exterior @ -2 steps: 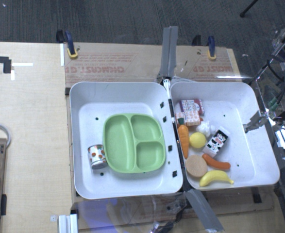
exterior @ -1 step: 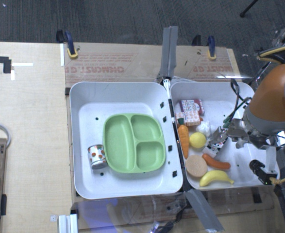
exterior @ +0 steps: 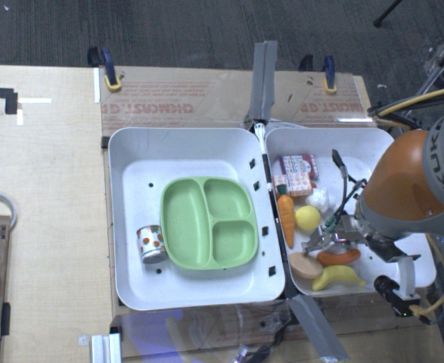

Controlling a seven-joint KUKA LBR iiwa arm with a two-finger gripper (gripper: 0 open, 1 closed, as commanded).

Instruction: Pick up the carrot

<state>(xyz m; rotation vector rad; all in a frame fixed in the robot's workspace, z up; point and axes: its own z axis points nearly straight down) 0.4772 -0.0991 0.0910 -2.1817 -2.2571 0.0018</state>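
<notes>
Carrot first: the slim orange carrot with a green top [exterior: 286, 218] lies in the right-hand white bin [exterior: 373, 136], hard against its left wall, its long axis running up and down the view with the green end toward the top and the tapered tip toward the bottom. The metal two-finger gripper [exterior: 321, 240] sits just to the carrot's right and a little lower, near the tapered end but apart from it; whether it is spread or closed I cannot tell, and nothing shows clearly in its grasp. Between carrot and gripper rests a round yellow lemon [exterior: 308, 218]. A pink-and-white printed box [exterior: 296, 174] lies above the carrot. Below the gripper sit a red-orange sausage-shaped piece [exterior: 338, 257], a yellow banana [exterior: 337, 277] and a tan rounded piece [exterior: 305, 265]. The left white bin [exterior: 131, 225] holds a green three-part plastic plate [exterior: 208, 222] and a small spotted tin can [exterior: 152, 243].
</notes>
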